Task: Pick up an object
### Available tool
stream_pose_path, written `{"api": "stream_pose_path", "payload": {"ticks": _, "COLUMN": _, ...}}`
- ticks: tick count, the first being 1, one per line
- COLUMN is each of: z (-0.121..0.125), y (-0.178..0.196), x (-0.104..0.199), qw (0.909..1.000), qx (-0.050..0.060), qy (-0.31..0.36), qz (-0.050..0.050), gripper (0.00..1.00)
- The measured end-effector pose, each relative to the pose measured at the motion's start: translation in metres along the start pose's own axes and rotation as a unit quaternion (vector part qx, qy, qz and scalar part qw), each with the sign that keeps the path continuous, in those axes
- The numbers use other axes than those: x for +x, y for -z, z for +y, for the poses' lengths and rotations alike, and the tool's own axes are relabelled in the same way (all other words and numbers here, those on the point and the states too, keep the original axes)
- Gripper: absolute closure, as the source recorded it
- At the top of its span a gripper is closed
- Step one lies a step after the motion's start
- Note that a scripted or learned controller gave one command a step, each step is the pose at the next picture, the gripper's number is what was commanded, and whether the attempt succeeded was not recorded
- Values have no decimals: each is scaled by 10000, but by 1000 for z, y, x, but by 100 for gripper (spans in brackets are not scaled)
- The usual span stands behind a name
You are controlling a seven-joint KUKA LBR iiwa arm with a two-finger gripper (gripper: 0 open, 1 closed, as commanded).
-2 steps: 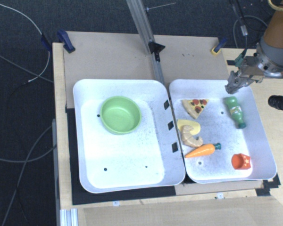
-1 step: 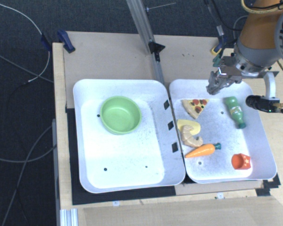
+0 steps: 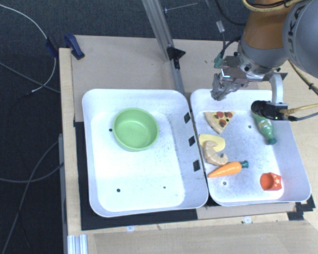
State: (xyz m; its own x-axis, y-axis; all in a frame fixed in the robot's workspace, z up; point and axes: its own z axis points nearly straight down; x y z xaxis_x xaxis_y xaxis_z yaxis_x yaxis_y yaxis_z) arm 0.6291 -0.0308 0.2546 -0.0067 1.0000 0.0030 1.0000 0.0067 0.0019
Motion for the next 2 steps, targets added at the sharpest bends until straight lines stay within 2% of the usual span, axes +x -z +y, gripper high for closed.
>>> {"api": "stream_pose_path", "payload": {"ticks": 1, "z": 9, "y": 5, "x": 61, "qw": 10000, "qx": -1, "qy": 1, "qz": 4, "gripper": 100}}
{"api": "stream_pose_path", "payload": {"ticks": 2, "z": 23, "y": -12, "x": 115, "qw": 10000, "qx": 0, "qy": -2, "qz": -3, "gripper": 100}}
